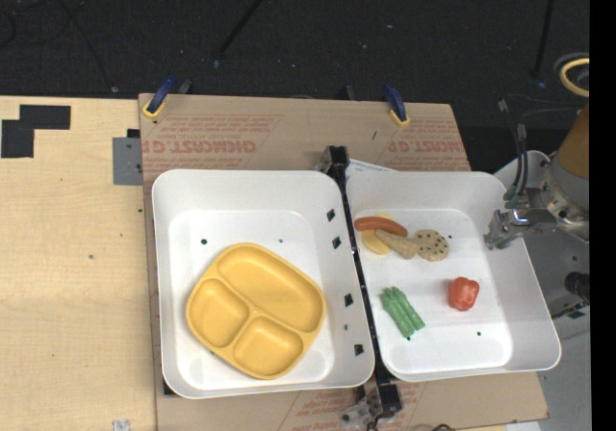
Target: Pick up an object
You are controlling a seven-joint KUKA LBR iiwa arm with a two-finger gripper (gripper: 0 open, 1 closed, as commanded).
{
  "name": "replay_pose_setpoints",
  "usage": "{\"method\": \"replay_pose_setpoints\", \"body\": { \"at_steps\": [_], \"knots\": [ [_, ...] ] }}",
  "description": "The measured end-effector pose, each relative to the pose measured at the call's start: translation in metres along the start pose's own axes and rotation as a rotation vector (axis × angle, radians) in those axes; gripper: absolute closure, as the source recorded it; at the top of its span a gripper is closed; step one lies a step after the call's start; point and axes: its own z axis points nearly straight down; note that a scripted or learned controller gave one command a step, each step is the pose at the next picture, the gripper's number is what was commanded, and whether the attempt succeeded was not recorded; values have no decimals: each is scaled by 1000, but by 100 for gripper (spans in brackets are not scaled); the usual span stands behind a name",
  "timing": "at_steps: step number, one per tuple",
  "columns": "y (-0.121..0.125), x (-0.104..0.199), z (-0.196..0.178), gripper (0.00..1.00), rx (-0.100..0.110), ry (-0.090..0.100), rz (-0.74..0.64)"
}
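The right bin holds several toy foods. An orange-red sausage lies at its upper left, with a pale yellow piece just below it and a tan cookie with dark chips to the right. A green bean pod lies lower down, and a red pepper sits near the middle right. My gripper hangs over the right bin's upper right edge, above and to the right of the red pepper, and apart from all the foods. Nothing shows in it.
The left bin holds a yellow tray with three compartments. A black divider runs between the bins. Both bins rest on cardboard held by blue and yellow clamps. The arm's body stands at the right.
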Motion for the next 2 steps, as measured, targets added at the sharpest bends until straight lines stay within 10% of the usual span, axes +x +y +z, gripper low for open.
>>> {"method": "replay_pose_setpoints", "body": {
  "at_steps": [2],
  "knots": [
    [21, 104, -24, 100, 3, 2, -4]
  ]
}}
